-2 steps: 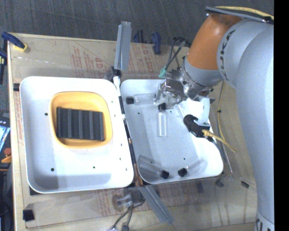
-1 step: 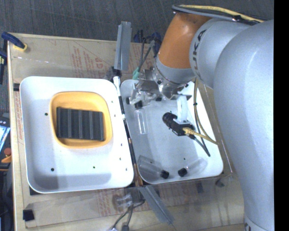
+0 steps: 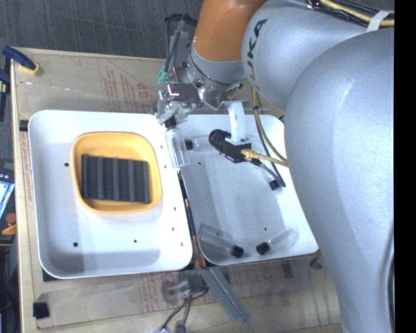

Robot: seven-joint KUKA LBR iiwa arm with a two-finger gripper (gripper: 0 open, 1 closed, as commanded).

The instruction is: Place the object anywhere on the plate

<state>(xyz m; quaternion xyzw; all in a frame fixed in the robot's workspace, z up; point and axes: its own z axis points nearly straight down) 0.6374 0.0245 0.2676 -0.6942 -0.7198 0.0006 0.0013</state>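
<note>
A yellow plate [image 3: 144, 143] lies in the left bin [image 3: 55, 248], and a dark grey ribbed block [image 3: 116, 179] rests on its middle. My gripper [image 3: 169, 115] hangs over the top end of the divide between the two bins, just right of the plate's upper right corner. A small clear tube-like piece [image 3: 175, 149] shows directly below the gripper, over the left edge of the right bin [image 3: 301, 238]. Whether the gripper holds that piece is unclear.
Two clear tubes [image 3: 218, 241] with black caps lie along the near wall of the right bin. A small black stick [image 3: 275, 180] lies toward its right side. The big grey arm covers the right of the view. The wooden bench [image 3: 90, 71] frames both bins.
</note>
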